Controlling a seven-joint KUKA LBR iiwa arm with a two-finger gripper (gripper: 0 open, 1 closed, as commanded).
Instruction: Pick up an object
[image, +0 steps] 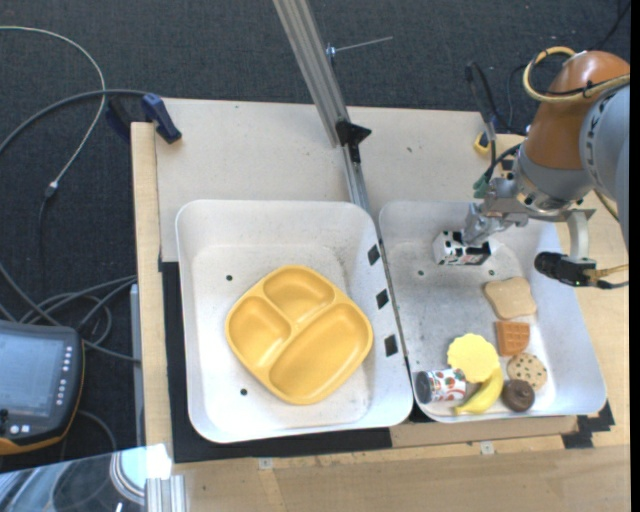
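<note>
Claw (462, 248) is seen upper right of frame, low in right bin (420, 310); spread or pinched can't be told. Food pile, incl. bread slice (510, 297), lies toward lower right.

Gripper (466, 246) fingers too small and dark to make out, blending into a black-and-white object (462, 250) beneath them. Arm (575, 120) behind the wrist is running off the right edge, cut short.

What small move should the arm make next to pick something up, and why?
Probably lower the end effector straight down: it hangs at the far end of the right bin, while the bread slice and other toys lie nearer the front.
</note>
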